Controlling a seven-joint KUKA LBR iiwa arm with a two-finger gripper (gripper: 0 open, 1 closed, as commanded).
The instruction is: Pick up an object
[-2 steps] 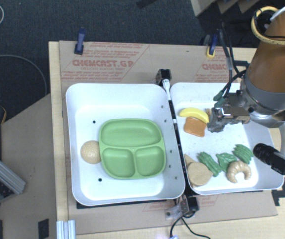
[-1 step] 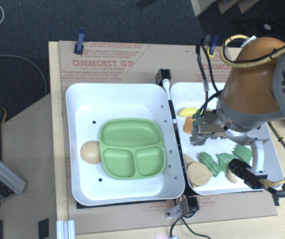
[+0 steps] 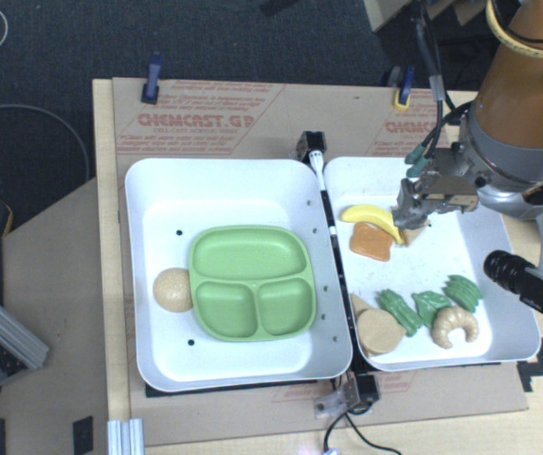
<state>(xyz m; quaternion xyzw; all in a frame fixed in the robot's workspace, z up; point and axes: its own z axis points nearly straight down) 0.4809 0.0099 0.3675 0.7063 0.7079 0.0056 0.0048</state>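
My gripper [image 3: 411, 222] hangs low over the right bin [image 3: 498, 354], its tip right at the right end of a yellow banana [image 3: 366, 217]. An orange wedge [image 3: 371, 243] lies just below the banana, left of the gripper. Nearer the front of that bin lie a round tan cookie [image 3: 378, 331], a few green vegetable pieces [image 3: 429, 307] and a tan croissant [image 3: 455, 326]. Nothing shows between the gripper's fingers.
The left bin [image 3: 148, 254] holds a green divided plate [image 3: 251, 282] and a tan round bun [image 3: 171, 290] against the plate's left edge. A black divider bar [image 3: 326, 207] runs between the two bins. The arm's orange-banded body stands over the right bin's far right corner.
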